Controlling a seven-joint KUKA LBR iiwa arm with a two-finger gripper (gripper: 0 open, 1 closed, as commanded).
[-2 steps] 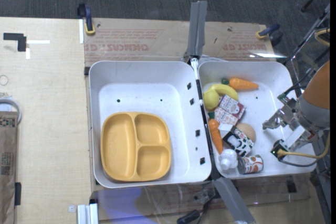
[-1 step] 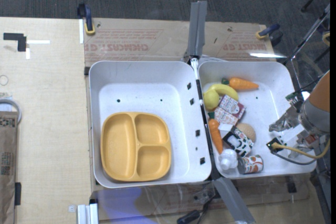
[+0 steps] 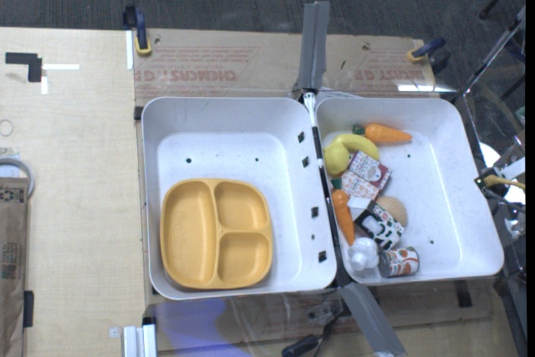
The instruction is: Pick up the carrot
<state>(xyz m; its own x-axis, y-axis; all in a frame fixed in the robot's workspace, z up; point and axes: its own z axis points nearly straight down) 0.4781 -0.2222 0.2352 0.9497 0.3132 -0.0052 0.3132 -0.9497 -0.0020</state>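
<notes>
The task looks unstarted. One carrot [image 3: 387, 133] lies at the upper middle of the right bin [image 3: 456, 205], beside the banana [image 3: 349, 153]; a second carrot [image 3: 343, 216] lies along the bin's left wall. The gripper's jaw state cannot be told. The yellow divided plate [image 3: 217, 232] sits in the left bin [image 3: 226, 117].
</notes>
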